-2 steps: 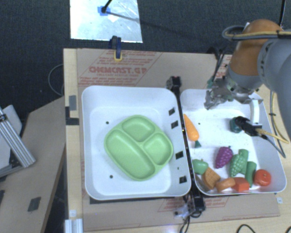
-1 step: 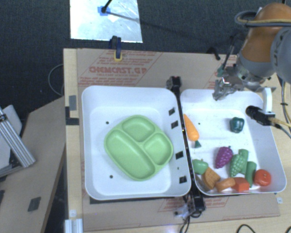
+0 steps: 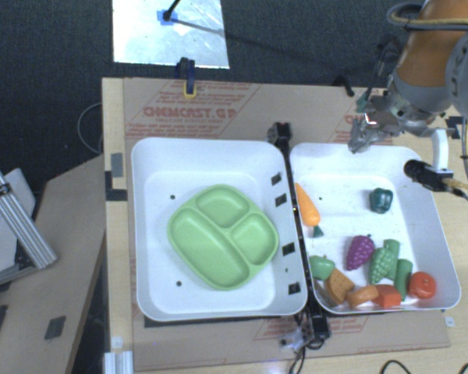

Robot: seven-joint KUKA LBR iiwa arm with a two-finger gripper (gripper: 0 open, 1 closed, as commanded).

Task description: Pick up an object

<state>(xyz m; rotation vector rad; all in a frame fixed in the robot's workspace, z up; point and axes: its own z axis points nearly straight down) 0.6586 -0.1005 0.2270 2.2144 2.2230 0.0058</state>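
Note:
The right bin [image 3: 339, 162] holds toy food. An orange carrot [image 3: 306, 203] lies along its left wall. A dark green pepper [image 3: 381, 200] sits alone toward the right. At the front lie purple grapes [image 3: 359, 250], a green corn-like piece [image 3: 384, 261], a red tomato [image 3: 423, 285], a green piece [image 3: 321, 267] and several orange and brown pieces [image 3: 352, 291]. My gripper [image 3: 362, 142] hangs over the back rim of the right bin, well above and behind the pepper, with nothing visible in it.
The left bin [image 3: 156, 178] holds a green divided plate [image 3: 221, 236]. A black divider with clips [image 3: 288, 209] runs between the bins. The arm [image 3: 433, 45] comes in from the upper right. A black fixture [image 3: 423, 174] juts over the right bin's right wall.

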